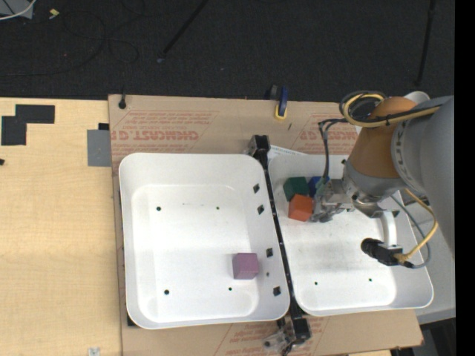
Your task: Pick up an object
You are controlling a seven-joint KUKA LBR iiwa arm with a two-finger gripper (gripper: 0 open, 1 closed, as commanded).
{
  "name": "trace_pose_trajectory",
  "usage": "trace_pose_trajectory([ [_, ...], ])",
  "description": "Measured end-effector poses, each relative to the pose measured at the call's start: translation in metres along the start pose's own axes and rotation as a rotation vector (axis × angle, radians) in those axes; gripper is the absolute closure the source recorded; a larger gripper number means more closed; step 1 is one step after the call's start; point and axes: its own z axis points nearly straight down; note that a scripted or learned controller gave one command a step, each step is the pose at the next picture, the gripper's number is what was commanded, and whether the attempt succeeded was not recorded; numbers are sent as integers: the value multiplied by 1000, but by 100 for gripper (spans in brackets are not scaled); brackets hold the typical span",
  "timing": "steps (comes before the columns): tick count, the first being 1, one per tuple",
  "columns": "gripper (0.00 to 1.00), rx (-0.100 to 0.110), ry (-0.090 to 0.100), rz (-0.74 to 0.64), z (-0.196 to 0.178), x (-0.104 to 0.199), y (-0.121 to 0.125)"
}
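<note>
With the pincer [324,208] lowered in the right bin [349,295] just beside the orange block [300,208], its state cannot be told, the approach step is judged underway, and closing then lifting is called for.

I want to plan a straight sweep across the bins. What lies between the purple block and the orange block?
In the camera view, the black divider where the bins' rims meet lies between the purple block and the orange block; otherwise bare white bin floor.

orange block [300,208], green block [295,187], purple cube [246,265]
</note>
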Motion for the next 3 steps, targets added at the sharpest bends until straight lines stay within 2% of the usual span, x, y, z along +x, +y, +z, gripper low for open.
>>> trace_pose_trajectory([
  [1, 100, -8, -2, -6, -36, -21, 35],
  [2, 100, 0, 0, -1, 1, -40, 7],
  [3, 100, 30, 31, -8, -38, -77, 40],
])
